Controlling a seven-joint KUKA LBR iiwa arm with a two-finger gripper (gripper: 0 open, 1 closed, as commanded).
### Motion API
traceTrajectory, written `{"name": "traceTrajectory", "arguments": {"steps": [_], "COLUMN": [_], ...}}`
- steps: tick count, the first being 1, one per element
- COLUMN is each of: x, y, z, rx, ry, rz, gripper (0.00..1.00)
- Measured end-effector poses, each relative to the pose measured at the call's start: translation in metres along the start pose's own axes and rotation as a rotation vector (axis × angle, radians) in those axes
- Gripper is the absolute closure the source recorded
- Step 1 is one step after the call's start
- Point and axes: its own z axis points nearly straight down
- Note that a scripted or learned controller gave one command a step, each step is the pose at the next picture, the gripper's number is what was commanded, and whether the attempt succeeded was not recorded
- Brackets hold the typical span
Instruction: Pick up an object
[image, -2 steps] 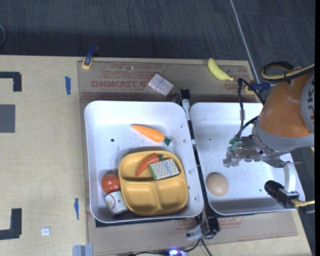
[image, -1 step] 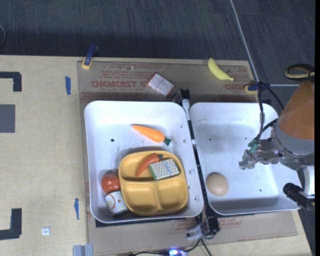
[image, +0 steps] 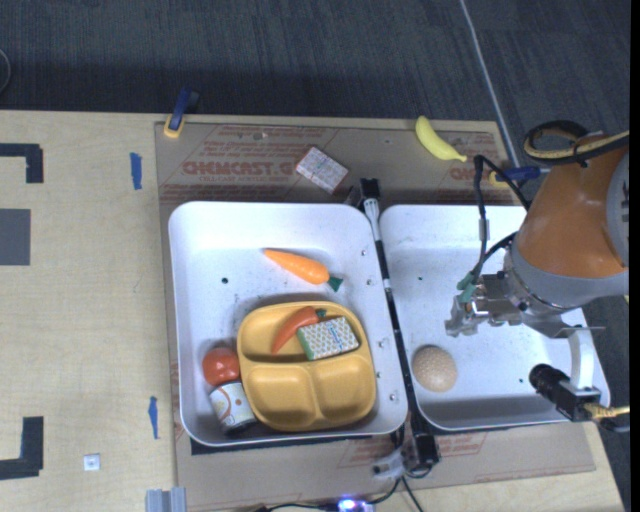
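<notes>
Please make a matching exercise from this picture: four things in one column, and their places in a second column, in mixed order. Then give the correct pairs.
Things:
1. carrot
2. beige ball
3. yellow divided tray
4. banana

Places:
A. on the cardboard behind the right bin
B. right bin, near its front left corner
C. front part of the left bin
D. left bin, on the floor behind the tray

Pairs: 1-D, 2-B, 3-C, 4-A
</notes>
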Motion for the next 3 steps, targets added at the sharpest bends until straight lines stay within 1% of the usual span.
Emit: {"name": "traceTrajectory", "arguments": {"steps": [1, 2, 3], "x": [-0.038, -0.047, 0.01], "y": [-0.001, -0.001, 0.0], "z": [-0.005, -0.008, -0.01], "rx": [0.001, 0.001, 0.003], "ry": [-0.001, -0.001, 0.002], "rz": [0.002, 0.001, 0.0], "gripper": [1.0, 1.0, 1.0]}}
